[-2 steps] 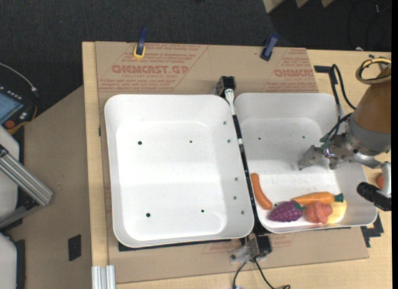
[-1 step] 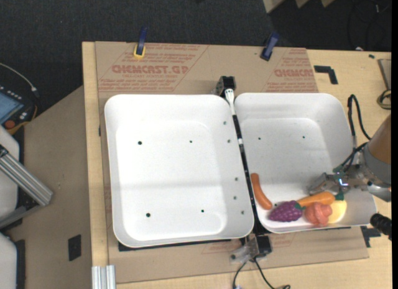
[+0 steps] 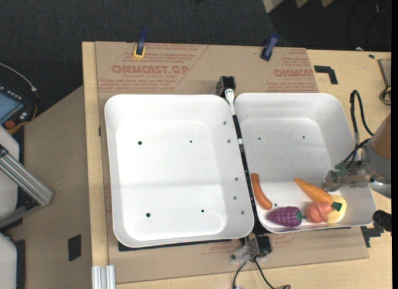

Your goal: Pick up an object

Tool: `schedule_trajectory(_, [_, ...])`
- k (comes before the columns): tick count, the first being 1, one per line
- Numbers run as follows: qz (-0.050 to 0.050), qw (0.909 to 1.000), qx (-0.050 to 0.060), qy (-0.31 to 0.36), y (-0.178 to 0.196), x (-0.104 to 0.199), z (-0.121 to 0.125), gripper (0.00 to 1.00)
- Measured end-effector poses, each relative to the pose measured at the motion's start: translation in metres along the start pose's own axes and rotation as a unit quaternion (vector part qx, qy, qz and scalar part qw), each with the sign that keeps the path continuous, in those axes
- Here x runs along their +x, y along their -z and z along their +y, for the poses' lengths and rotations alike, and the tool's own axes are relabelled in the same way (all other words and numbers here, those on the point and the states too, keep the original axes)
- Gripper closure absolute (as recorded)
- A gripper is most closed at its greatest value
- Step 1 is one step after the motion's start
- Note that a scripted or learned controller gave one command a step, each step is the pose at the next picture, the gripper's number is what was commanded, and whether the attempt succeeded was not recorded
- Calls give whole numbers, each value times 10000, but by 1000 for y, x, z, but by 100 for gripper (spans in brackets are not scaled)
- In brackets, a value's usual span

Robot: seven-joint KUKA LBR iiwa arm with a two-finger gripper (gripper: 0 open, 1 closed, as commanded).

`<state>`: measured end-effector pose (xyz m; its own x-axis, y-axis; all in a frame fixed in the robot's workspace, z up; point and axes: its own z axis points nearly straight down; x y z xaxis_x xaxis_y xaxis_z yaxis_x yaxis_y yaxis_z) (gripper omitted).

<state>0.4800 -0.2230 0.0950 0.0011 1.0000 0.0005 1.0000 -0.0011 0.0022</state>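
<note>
On the desk (image 3: 93,157), at the left, a shallow white bin (image 3: 124,120) is seated on a cardboard sheet (image 3: 186,64). A second white bin (image 3: 292,110) is butted against its right side, and all the toy food is collected in the near right corner of that bin. Leftmost, an orange-red sausage (image 3: 260,191) is laid close to the dividing wall, its long axis running from far left to near right. Next, a purple grape bunch (image 3: 285,216) is placed against the near wall, long axis roughly left to right. An orange carrot (image 3: 313,191) is set diagonally, its thin tip directed to the far left and its thick end to the near right. A red piece (image 3: 318,213) is pressed against a yellow piece (image 3: 337,212), and their outlines are hard to separate. At the right edge, the grey arm (image 3: 380,157) is cut off by the frame, wrist lowered over the bin rim. The claw (image 3: 339,179) is placed just beside the carrot's thick end; whether it is spread or pressed together cannot be told, and no object is seen within it.
</note>
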Motion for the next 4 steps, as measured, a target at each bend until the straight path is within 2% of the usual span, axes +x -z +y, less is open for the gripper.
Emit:
schedule_trajectory(1, [2,10000,4,0,-1,0,0,0])
schedule_trajectory(2, [-27,10000,-83,30,163,40,4,0])
schedule_trajectory(3, [-7,10000,-7,16,2,3,0,0])
schedule_trajectory(4, [-24,10000,-22,7,57,-2,1,0])
